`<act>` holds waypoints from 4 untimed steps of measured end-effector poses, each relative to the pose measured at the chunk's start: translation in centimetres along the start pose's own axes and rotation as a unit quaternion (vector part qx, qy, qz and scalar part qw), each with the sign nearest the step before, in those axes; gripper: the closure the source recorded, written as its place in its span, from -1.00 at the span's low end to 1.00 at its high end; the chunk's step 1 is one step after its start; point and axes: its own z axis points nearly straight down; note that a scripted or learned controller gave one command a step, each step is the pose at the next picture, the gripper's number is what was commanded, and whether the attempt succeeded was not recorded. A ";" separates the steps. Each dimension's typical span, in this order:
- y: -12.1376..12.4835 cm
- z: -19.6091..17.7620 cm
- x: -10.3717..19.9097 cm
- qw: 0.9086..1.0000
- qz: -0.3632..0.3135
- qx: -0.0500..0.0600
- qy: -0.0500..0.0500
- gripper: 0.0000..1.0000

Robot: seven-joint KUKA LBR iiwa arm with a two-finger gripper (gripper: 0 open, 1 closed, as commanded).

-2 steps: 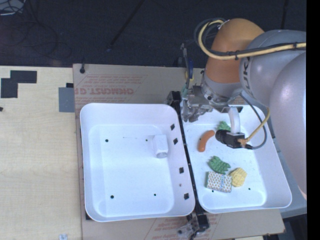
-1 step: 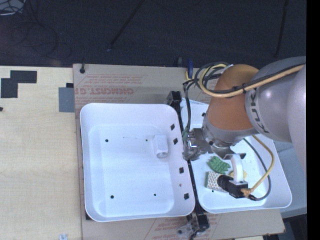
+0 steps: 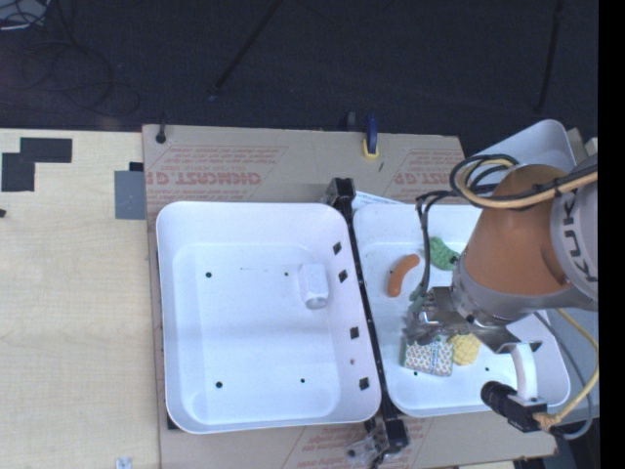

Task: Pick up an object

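The gripper (image 3: 426, 328) is down inside the right bin (image 3: 391, 379), directly over a patterned packet (image 3: 431, 358), and seems to touch its upper edge. How it is set, spread or pressed together, I cannot tell from this angle, and nothing can be seen caught in it.

The arm (image 3: 518, 247) comes in from the right, its orange band bulking over the right bin's far side, with black and yellow cables looping above the wrist.

Taking the packet as the landmark: a yellow object (image 3: 466, 349) lies just beside it on the right, an orange sausage-shaped object (image 3: 399, 275) lies above it toward the bin's back, and a green object (image 3: 442, 252) sits beyond that, partly under the arm. In the left bin (image 3: 186, 262), well apart from the packet, a small white cylinder (image 3: 313, 285) lies near the right wall.

Both bins rest on a brown cardboard sheet (image 3: 254, 169) on a pale wooden bench (image 3: 68, 311); the background behind is dark.
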 end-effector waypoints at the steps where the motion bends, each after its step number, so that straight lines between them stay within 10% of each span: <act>1: 1.1 -2.2 -9.4 1.000 0.001 -0.004 -0.002 1.00; 2: 14.7 -1.6 -3.0 1.000 -0.008 -0.007 0.000 1.00; 3: 17.2 -1.4 5.5 1.000 -0.007 -0.004 0.001 1.00; 4: 7.8 -6.2 7.4 1.000 -0.004 0.000 0.001 1.00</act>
